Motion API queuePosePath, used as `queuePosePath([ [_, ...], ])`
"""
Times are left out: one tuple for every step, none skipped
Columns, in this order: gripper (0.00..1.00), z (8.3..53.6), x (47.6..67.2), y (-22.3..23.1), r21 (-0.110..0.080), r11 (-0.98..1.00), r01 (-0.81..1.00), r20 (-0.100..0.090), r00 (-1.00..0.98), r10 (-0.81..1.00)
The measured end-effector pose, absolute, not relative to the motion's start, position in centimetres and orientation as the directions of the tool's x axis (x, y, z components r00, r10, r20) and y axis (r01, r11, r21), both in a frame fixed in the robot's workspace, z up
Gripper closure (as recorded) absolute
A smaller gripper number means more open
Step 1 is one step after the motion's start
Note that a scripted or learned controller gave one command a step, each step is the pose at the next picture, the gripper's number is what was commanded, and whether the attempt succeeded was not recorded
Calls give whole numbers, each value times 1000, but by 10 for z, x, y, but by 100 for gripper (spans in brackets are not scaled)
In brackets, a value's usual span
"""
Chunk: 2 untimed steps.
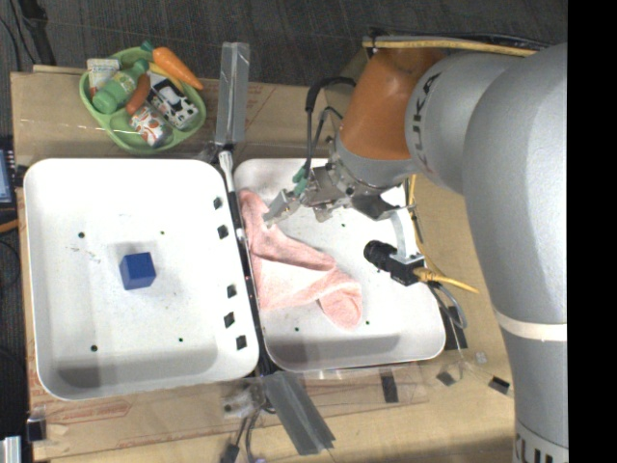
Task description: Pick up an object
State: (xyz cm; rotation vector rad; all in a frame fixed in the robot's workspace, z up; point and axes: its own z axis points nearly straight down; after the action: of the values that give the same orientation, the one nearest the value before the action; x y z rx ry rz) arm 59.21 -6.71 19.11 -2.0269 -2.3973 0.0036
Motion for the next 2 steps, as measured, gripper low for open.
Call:
queuePosePath([
  [0,255,567,-74,-2,303,953,0,-303,953],
  [0,166,548,-129,-7,267,964,3,-267,964],
])
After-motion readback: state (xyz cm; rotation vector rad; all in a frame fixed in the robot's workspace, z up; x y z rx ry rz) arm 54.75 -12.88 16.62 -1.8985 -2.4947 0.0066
